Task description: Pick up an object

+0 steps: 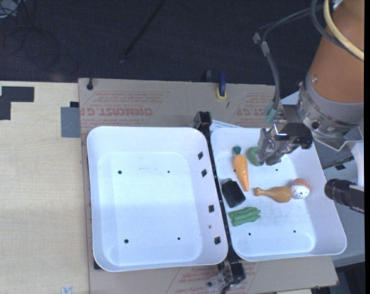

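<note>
The right bin holds several small things. An orange carrot lies near its left wall, with a black block just below it and a green pepper-like piece below that. A tan drumstick-shaped toy with a pink and white end lies in the middle. A small round green thing sits at the upper part of the bin. My gripper hangs low over that upper part, right beside the green thing and partly covering it. Nothing is seen held.
The left bin stands next to the right one, with black clips along the shared wall. Both rest on a cardboard sheet. The arm's grey and orange body fills the upper right.
</note>
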Controlling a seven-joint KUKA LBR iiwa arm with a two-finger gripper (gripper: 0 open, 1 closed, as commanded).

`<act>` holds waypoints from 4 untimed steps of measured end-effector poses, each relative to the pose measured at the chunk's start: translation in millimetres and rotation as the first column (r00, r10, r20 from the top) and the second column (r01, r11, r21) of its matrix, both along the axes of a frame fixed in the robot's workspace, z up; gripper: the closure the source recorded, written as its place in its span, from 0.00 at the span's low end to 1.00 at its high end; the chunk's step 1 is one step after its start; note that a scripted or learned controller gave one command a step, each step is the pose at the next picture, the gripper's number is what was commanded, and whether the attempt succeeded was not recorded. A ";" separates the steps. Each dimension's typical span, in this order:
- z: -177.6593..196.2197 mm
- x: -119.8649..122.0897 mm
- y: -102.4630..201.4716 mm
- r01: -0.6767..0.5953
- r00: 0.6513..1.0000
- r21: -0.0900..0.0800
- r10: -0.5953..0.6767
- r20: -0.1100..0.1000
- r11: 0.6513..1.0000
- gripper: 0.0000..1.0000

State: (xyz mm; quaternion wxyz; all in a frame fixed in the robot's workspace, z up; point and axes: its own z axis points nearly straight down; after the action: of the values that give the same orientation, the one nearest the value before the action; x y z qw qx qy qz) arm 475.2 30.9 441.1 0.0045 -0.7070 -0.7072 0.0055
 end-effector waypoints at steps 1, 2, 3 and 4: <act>-99.7 6.3 53.3 -0.005 1.000 0.000 0.005 0.000 1.000 1.00; -16.5 17.0 29.2 0.002 1.000 0.001 -0.002 0.019 1.000 1.00; -118.2 -1.4 36.5 0.000 1.000 -0.001 0.000 -0.001 1.000 1.00; -91.1 0.3 -67.5 0.011 1.000 -0.002 -0.011 0.013 1.000 1.00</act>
State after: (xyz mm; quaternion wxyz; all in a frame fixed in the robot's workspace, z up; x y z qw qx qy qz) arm 475.5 -36.6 350.0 -0.0011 -0.7108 -0.7034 0.0016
